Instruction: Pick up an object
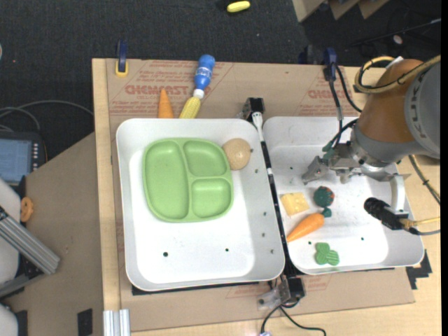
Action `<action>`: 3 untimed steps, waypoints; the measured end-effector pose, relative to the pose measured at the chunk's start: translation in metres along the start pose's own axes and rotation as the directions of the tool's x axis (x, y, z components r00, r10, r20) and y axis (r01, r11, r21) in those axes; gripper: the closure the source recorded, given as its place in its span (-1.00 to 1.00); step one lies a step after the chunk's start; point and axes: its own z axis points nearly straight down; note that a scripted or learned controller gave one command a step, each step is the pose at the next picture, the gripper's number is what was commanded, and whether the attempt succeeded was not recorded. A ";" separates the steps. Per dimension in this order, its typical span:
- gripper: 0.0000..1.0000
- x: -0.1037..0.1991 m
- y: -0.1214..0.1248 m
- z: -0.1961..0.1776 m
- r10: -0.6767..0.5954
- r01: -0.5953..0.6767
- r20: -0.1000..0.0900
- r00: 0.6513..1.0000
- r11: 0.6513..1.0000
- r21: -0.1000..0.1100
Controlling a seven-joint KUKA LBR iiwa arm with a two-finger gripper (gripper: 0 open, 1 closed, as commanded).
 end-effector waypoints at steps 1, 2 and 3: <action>-1.00 0.013 -0.042 0.022 0.000 0.000 -0.001 1.000 1.000 0.001; 1.00 0.012 -0.041 0.012 0.001 -0.001 0.001 1.000 1.000 -0.002; -1.00 0.012 -0.041 0.013 0.001 -0.001 0.001 1.000 1.000 -0.001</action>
